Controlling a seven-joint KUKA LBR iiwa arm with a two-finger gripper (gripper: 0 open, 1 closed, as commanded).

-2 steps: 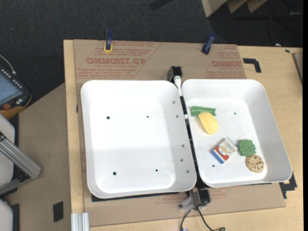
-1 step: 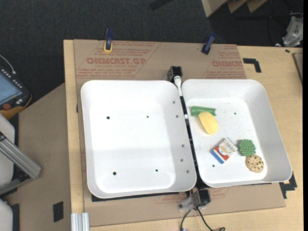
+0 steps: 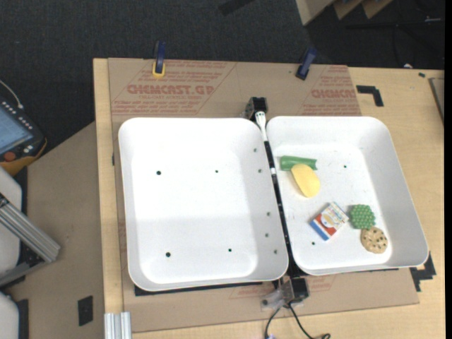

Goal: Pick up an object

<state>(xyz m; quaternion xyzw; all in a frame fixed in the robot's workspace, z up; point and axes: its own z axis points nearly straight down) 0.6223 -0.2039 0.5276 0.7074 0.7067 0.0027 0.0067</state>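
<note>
Lying nearest the camera in the right bin [image 3: 395, 154] are a round cookie [image 3: 373, 240], a green dotted piece [image 3: 362, 215] touching it, and a small red, white and blue carton [image 3: 329, 222] just beside them. Farther back, near the divider, a yellow lemon-like piece [image 3: 306, 181] touches a green strip [image 3: 297, 163]. The left bin [image 3: 141, 189] sits alongside on the worktop [image 3: 212, 76]. I cannot tell the tool's state. Since the arm reaches in from the right, the cookie cluster likely lies closest to its approach.
</note>
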